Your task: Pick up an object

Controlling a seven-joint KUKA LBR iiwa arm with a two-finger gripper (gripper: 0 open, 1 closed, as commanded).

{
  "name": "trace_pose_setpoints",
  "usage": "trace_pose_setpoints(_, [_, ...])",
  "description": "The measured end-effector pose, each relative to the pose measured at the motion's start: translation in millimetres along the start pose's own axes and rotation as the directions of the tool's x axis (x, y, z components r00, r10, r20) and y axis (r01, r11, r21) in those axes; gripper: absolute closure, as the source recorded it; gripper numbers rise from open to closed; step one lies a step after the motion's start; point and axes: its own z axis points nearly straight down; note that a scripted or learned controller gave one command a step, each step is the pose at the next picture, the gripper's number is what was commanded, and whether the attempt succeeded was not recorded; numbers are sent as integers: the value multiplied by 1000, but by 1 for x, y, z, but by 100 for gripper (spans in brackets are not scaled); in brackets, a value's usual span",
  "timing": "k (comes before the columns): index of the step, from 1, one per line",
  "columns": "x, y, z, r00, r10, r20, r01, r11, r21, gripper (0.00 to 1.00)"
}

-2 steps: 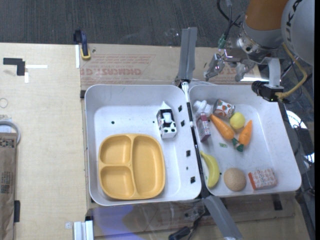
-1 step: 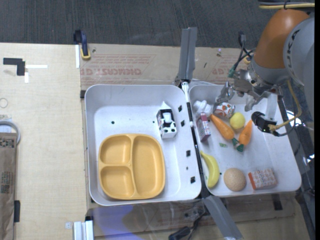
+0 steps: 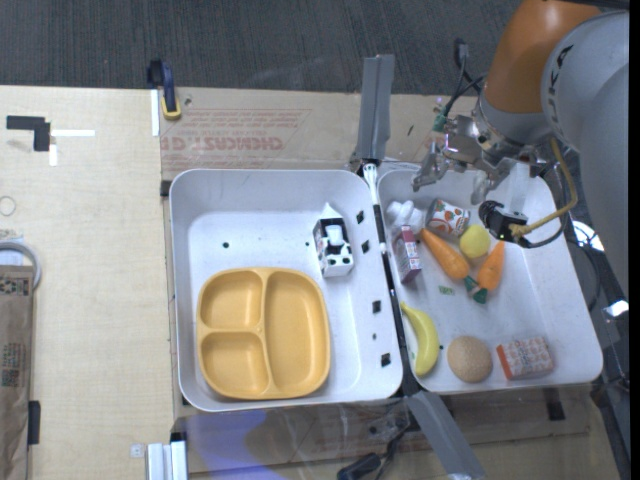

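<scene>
Left bin (image 3: pixel 190 268): yellow divided plate (image 3: pixel 265 330) at seven o'clock, small black-and-white carton (image 3: pixel 333 245) at two. Right bin (image 3: pixel 570 308): banana (image 3: pixel 422 338) at seven o'clock, brown bun (image 3: pixel 469 359) and orange packet (image 3: pixel 525 357) at six, two carrots (image 3: pixel 447 254), lemon (image 3: pixel 474 240) and can (image 3: pixel 446 215) near eleven. Above the can, gripper (image 3: pixel 462 168) at twelve o'clock, grasping nothing; spread or clenched, cannot tell.

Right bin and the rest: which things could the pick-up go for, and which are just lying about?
Candidates, right bin, near the gripper:
two carrots, lemon, banana, brown round item, orange packet, can.

Lying about, left bin:
yellow divided plate, black-and-white carton.
</scene>
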Motion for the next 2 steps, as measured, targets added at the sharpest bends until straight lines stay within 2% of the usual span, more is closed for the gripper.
trace_pose_setpoints(1, [-46,9,89,998,62,-1,-62,998,-2,0])
trace_pose_setpoints(2, [-47,9,82,998,62,0,-62,998,1,100])
